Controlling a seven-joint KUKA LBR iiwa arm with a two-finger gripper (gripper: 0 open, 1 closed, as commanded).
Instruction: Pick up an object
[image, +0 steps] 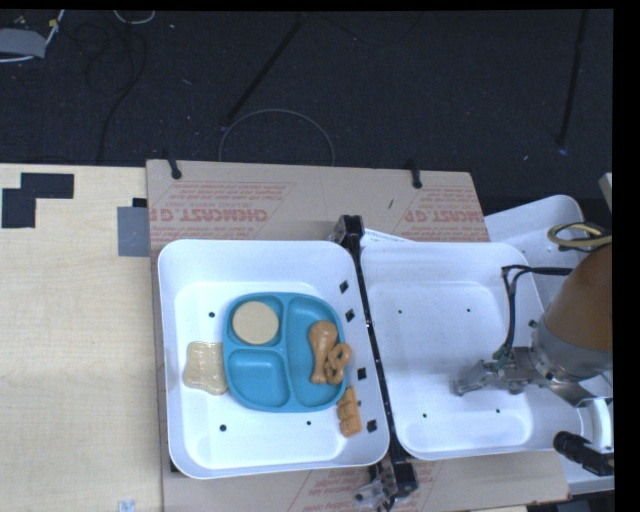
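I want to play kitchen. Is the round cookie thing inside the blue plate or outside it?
Inside. The round tan cookie lies in the upper left compartment of the blue plate, with the plate's raised blue edges all around it.

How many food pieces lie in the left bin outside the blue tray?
2: a pale bread-like piece against the blue tray on its left edge, and a small brown piece by its lower right corner.

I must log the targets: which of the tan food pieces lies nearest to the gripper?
The small tan piece outside the blue tray, by the bin divider; the others lie farther from the gripper.
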